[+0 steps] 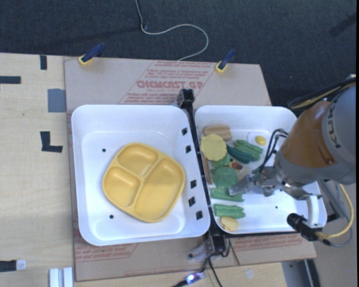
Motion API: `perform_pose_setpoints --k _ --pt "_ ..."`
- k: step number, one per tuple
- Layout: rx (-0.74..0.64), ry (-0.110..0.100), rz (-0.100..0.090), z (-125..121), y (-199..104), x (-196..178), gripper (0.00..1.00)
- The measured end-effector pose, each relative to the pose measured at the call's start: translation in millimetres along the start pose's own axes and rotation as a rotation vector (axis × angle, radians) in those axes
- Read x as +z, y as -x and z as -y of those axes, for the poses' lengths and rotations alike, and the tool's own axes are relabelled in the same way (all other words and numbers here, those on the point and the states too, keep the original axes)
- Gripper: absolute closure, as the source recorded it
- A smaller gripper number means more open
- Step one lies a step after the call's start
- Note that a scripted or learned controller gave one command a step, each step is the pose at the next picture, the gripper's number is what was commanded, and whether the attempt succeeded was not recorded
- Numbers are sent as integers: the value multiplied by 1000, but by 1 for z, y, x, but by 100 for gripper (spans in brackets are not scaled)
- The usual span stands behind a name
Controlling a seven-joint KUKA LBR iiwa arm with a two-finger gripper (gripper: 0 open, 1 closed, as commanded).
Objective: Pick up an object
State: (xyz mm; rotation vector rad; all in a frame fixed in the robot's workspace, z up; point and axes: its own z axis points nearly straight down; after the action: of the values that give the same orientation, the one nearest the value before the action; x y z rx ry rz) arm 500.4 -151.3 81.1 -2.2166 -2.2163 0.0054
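The right bin (275,220) holds several toy foods: a yellow round piece (214,147), a tan piece (217,130), dark green pieces (245,150), a green lump (225,176), a green strip (228,210) and a pale yellow piece (230,223). My gripper (250,182) hangs low inside this bin, just right of the green lump, below the arm's orange band (308,137). Nothing shows between its fingers. The wrist hides part of the bin floor behind it.
The left bin (90,220) holds a yellow sectioned plate (144,181). Both bins sit on a cardboard sheet (167,82) held by clamps. A white cable (179,31) loops across the dark floor behind.
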Motion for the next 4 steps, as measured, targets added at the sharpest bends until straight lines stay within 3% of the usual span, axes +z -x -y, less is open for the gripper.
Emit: perform_pose_setpoints --k 1,2,4 --pt "-1 1 1 -1 0 -9 100" --pt "-2 3 1 1 -1 -67 100" --pt "-2 2 2 2 -1 -141 100"
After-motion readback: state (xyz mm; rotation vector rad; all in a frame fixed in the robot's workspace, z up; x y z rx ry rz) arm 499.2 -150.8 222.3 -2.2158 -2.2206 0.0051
